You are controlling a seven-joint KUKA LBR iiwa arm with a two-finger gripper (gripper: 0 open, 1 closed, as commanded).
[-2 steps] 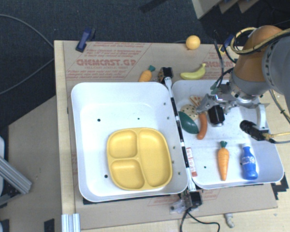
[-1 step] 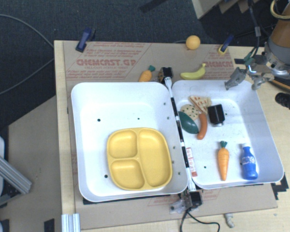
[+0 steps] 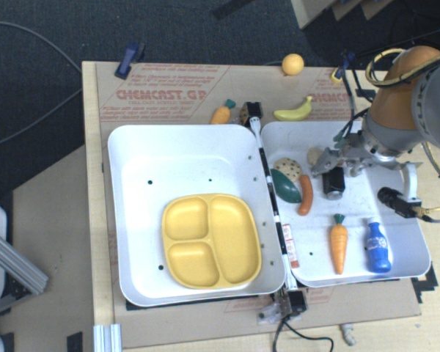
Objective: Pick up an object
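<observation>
Arm (image 3: 414, 94) cut off by right edge; upper links out of frame. Gripper (image 3: 333, 180) seen from above, fingertips hidden under its dark body, so open/shut can't be told. Cookie (image 3: 287, 169) partly covered by green item (image 3: 285, 187); that item too small to ID. Small dark thing beside toy (image 3: 222, 114) at bin's (image 3: 132, 152) top: unclear.

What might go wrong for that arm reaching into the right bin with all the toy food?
The gripper hovers by the sausage and green piece, which lie close together, so it may nudge one while grabbing the other. The carrot and bottle lie near the bin's front rim and could be pushed against it.
</observation>
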